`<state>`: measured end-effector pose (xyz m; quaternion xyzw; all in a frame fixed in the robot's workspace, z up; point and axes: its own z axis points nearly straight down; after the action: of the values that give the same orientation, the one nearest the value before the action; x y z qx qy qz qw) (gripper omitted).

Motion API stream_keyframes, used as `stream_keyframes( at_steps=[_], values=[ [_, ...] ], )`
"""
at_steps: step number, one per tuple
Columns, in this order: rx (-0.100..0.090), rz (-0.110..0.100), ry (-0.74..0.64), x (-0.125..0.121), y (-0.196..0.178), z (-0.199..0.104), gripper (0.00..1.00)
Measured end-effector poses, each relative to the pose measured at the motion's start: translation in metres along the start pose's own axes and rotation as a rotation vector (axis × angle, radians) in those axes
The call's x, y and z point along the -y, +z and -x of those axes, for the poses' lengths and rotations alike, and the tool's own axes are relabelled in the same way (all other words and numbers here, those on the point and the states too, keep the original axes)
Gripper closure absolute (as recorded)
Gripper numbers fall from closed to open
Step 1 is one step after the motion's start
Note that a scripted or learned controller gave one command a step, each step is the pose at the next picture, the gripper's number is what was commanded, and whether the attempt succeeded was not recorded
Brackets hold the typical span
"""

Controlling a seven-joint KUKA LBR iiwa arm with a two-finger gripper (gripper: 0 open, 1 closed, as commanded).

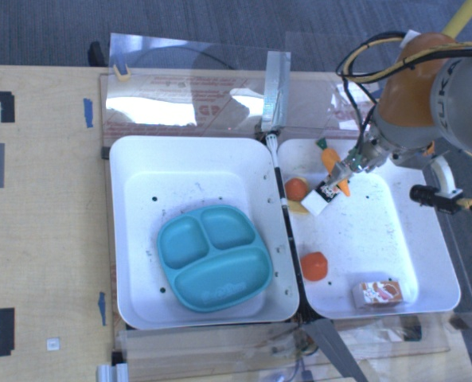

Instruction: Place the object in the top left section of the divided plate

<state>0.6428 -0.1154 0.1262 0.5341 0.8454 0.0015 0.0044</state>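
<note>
arm [427, 94]: reaching from right | gripper [329, 191]: angled down-left, low

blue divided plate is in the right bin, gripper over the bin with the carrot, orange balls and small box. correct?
One thing is off: the blue divided plate lies in the left bin, not the right, as the camera view shows. The gripper is over the right bin with the carrot, orange balls and small box.

Arm [450, 102] at upper right of frame: chunky grey casing, fat orange band [415, 86] above wrist. Black and yellow cables [363, 62] loop off it. End effector [331, 191] small, black-and-white tip, slim metallic neck.
</note>
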Motion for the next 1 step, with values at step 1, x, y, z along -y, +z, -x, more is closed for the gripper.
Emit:
stream_keyframes(
  at_steps=[1],
  values=[
    [0.031, 0.032, -0.125, 0.0056, 0.0044, -0.0065, 1.0]
  ],
)
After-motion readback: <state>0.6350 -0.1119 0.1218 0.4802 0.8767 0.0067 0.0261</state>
